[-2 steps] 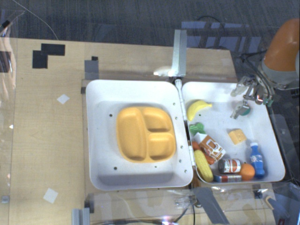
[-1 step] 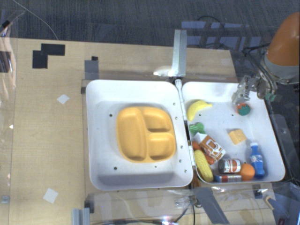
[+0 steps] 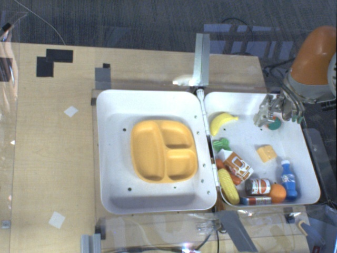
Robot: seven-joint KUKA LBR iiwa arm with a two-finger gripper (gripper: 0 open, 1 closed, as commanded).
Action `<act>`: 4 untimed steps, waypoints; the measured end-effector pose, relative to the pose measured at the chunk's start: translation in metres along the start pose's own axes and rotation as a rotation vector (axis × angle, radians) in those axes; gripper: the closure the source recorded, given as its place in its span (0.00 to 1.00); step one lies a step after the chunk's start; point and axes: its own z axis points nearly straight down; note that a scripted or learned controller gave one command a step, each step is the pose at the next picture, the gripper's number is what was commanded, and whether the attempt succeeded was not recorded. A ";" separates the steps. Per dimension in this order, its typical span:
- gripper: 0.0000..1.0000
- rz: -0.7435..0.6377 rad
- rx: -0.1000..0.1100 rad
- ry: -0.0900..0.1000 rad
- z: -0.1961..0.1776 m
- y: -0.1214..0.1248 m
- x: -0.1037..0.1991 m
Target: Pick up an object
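1. A small teal and orange object (image 3: 273,123) sits right at the tips of the gripper (image 3: 267,118), in the far right part of the right bin (image 3: 247,100); it touches or nearly touches the fingers.
2. Whether the gripper is open, closed or clasping that object cannot be told: the metal parts are too small and blurred.
3. Just nearer the camera than the gripper lies a pale yellow cheese-like wedge (image 3: 267,153), apart from it.
4. Left of the gripper, by the bin's dividing wall, rests a yellow banana (image 3: 222,122), with a green toy (image 3: 220,144) just nearer the camera.
5. Farther from the gripper, along the bin's near side, crowd a corn cob (image 3: 228,185), a red-and-white carton (image 3: 237,166), a can (image 3: 258,186), an orange ball (image 3: 278,193) and a blue bottle (image 3: 287,178).
6. Well to the gripper's left, the left bin (image 3: 113,141) holds a yellow divided tray (image 3: 163,150).
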 end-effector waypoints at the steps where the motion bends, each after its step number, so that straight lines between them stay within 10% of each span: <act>1: 1.00 0.484 0.001 0.000 0.033 -0.025 0.030; 2: 0.00 0.482 0.000 0.005 0.033 -0.023 0.030; 3: 0.00 0.573 0.001 0.000 -0.009 -0.035 0.082; 4: 0.00 0.992 0.003 0.004 0.001 -0.041 0.090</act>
